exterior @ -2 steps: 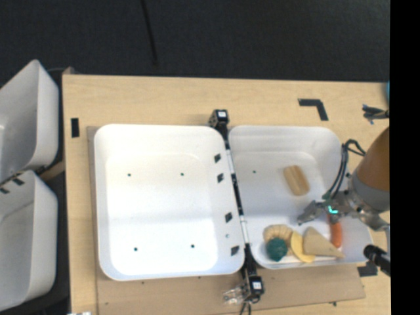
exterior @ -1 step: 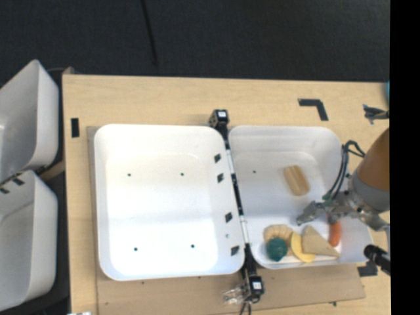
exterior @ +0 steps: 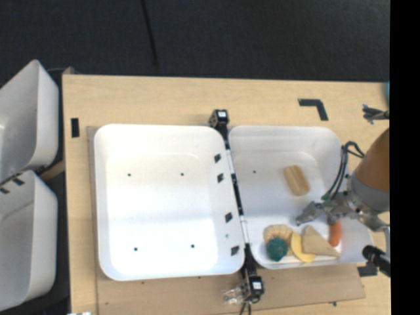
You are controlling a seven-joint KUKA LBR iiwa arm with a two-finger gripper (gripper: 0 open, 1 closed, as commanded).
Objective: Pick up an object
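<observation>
End effector (exterior: 321, 210) grip unclear, low over right bin (exterior: 275, 140), arm (exterior: 375, 169) cropped.

**Two bins side by side on the desk, objects gathered in the right one**

On the desk (exterior: 164, 100), the left bin (exterior: 157, 199) and the right bin (exterior: 275, 149) sit touching along a shared middle edge. In the right bin, a bread roll (exterior: 296, 180) lies alone near the centre. The rest cluster along the near edge: a ball (exterior: 276, 248) at the left, a pastry (exterior: 278, 231) just behind it, a banana (exterior: 300, 249) to its right, then a wedge (exterior: 317, 242), with a carrot (exterior: 335, 233) furthest right. The end effector (exterior: 325, 210) sits behind the wedge, right of the roll.
</observation>
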